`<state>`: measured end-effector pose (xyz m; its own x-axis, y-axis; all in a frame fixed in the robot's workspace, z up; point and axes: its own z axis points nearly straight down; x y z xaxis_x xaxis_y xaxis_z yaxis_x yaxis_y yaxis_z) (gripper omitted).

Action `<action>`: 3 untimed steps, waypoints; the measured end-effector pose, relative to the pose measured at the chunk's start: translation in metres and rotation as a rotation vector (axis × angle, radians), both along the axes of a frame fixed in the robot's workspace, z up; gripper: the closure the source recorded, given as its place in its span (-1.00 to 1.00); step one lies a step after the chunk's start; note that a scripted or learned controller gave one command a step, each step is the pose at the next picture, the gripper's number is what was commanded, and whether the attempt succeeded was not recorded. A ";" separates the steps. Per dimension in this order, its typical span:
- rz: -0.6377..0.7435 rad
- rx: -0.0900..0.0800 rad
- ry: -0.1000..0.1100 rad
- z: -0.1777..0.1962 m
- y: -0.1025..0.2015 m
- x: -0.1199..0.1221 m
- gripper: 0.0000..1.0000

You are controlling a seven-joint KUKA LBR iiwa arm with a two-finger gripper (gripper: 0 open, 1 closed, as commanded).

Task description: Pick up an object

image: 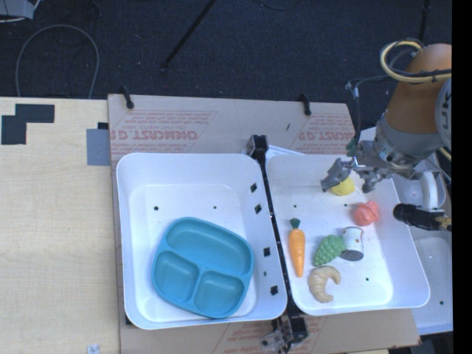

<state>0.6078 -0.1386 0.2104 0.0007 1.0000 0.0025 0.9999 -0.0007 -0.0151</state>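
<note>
Here, from left to right, a blue divided plate (203, 266) lies in the left bin (136, 198), while the right bin (398, 286) holds a carrot (296, 251), croissant (324, 282), green grapes (329, 248), small can (352, 243) and pink piece (365, 213), crowding the yellow object (342, 188) beneath the gripper (352, 175), whose spread jaws straddle it without clasping.

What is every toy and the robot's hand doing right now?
Gripper: open, over the lemon.
Lemon: lying in the right bin, under the gripper.
Carrot: lying flat.
Grapes: lying beside the can.
Can: tipped on its side.
Croissant: lying flat.
Pink toy: lying loose.
Blue tray: flat in the left bin.
</note>
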 end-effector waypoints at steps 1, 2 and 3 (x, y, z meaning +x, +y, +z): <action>0.001 -0.002 -0.012 0.007 0.000 0.003 -1.00; 0.000 -0.001 -0.007 -0.056 -0.006 0.003 -1.00; 0.000 -0.001 -0.008 -0.099 -0.006 0.004 -1.00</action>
